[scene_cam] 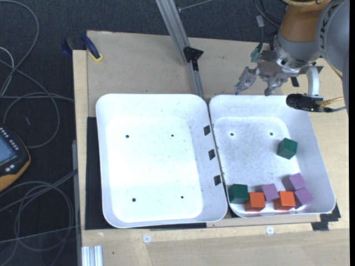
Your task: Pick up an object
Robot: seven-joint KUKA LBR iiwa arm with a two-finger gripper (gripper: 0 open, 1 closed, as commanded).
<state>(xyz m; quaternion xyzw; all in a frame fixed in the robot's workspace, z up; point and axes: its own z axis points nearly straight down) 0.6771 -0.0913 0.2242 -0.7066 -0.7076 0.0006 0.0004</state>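
Note:
My gripper (pixel 257 85) hangs above the far rim of the right bin (pixel 319 165), its two fingers spread open with nothing between them. A green block (pixel 287 148) lies alone toward the right side of that bin, well below the gripper. Along the bin's near edge sit a second green block (pixel 239 193), two orange blocks (pixel 255 200) (pixel 286 199) and three purple blocks (pixel 270 191) (pixel 295 180) (pixel 303 195).
The left bin (pixel 111 148) lies beside the right one, joined by black clips at the shared rim. A slanted metal pole (pixel 176 32) crosses the bench behind the bins. Cables and a handheld device (pixel 8 154) lie off the bench at left.

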